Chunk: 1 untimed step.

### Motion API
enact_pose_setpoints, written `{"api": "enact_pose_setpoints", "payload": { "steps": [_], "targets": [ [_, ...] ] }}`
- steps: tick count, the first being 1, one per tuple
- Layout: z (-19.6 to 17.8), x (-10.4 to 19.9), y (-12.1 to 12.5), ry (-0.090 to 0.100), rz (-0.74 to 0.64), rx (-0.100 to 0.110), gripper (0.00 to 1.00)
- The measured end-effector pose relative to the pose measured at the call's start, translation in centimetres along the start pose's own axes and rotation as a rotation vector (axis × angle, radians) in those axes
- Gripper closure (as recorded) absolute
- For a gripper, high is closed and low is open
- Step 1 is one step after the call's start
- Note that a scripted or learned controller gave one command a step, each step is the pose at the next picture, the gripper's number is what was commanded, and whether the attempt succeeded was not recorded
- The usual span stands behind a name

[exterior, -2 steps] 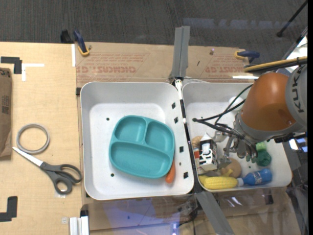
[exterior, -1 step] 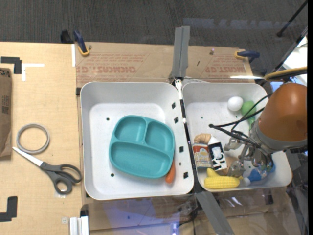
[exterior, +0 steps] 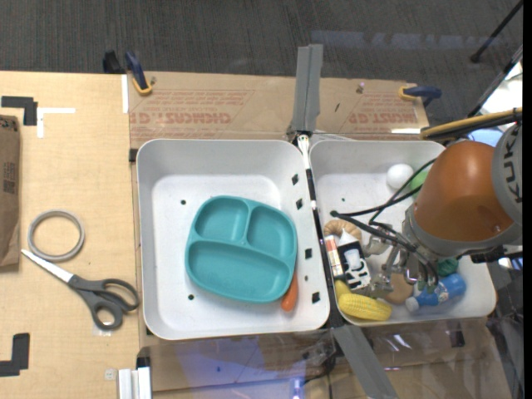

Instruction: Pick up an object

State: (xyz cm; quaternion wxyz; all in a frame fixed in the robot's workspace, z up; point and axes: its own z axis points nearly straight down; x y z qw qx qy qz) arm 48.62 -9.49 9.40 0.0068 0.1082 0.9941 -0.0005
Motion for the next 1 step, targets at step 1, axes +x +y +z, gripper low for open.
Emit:
{"api": "enact_pose_setpoints", "payload": {
  "steps": [1],
  "targets": [
    [0.27, -7.59, -8.00, 0.010, 0.083, 0.001, 0.00]
  ]
}}
